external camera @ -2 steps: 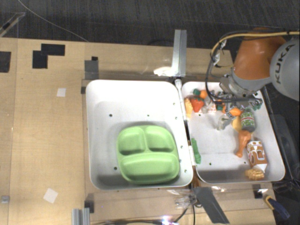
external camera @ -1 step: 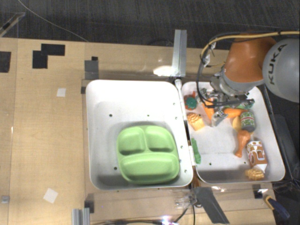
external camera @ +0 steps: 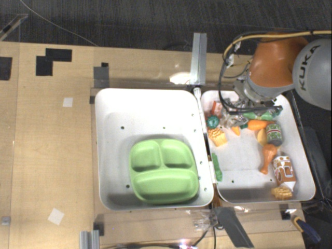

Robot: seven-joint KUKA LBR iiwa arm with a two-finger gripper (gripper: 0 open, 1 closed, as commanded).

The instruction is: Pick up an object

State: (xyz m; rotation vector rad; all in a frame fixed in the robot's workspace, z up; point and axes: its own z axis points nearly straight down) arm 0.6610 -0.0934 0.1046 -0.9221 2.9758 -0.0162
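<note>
Toys: scattered across the right bin (external camera: 306,183), carrot (external camera: 257,124) beside the gripper (external camera: 239,115).
Gripper: low among them; pincer state perhaps hidden, cannot tell.

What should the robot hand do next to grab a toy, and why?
Probably drop straight down a little. The gripper hovers low over the far end of the right bin, just above the small orange piece and beside the orange carrot. Nothing shows between its fingers, so a short descent onto that piece looks like the nearest pick.
</note>
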